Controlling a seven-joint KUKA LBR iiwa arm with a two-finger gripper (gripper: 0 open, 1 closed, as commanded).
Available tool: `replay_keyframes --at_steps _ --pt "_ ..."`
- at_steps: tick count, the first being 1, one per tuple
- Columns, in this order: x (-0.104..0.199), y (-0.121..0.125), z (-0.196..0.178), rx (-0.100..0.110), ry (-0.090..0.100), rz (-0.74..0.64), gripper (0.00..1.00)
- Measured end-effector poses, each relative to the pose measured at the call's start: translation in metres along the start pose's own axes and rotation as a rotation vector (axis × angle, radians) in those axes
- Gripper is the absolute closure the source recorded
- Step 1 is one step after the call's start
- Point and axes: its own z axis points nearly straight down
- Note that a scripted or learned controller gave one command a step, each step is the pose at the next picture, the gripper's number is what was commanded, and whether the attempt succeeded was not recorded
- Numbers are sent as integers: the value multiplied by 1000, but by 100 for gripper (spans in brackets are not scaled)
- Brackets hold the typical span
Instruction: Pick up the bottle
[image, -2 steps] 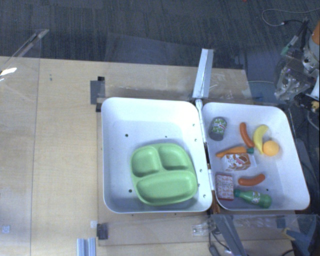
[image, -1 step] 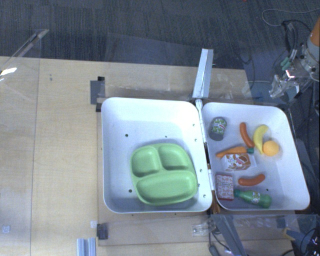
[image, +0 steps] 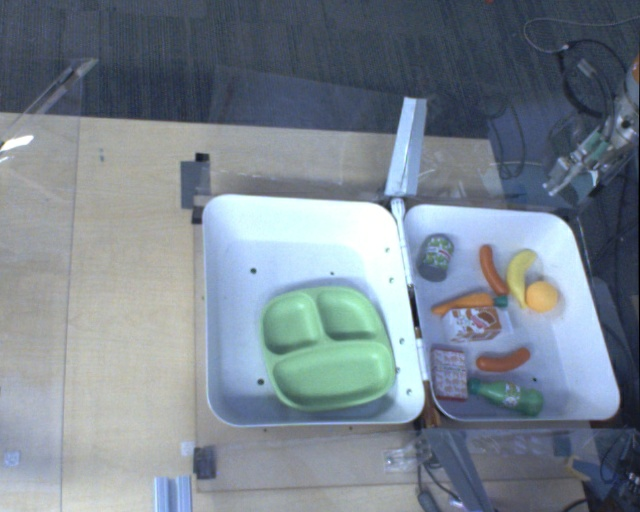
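Your gripper (image: 575, 168) hovers beyond the right bin's (image: 590, 395) far corner, grip state unclear, well apart from the green bottle (image: 508, 396) lying near the front edge.

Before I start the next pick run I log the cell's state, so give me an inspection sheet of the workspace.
Surface: wooden bench with two white bins, left bin and right bin, side by side.
Job's things: green bottle lying on its side at the right bin's near edge, beside a small packet.
Clutter: green divided plate in the left bin; in the right bin a can, two sausages, carrot, banana, orange.
Grippers: gripper beyond the right bin's far corner, away from the bottle; finger state unclear.
Cables: black loops at top right.
Surroundings: dark carpet.
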Motion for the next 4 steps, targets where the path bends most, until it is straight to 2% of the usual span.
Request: replay_keyframes --at_steps 2,3,4 --pt "0 0 2 1 1 340 100" --pt "0 0 2 1 0 394 100" --pt "0 0 4 1 0 522 100"
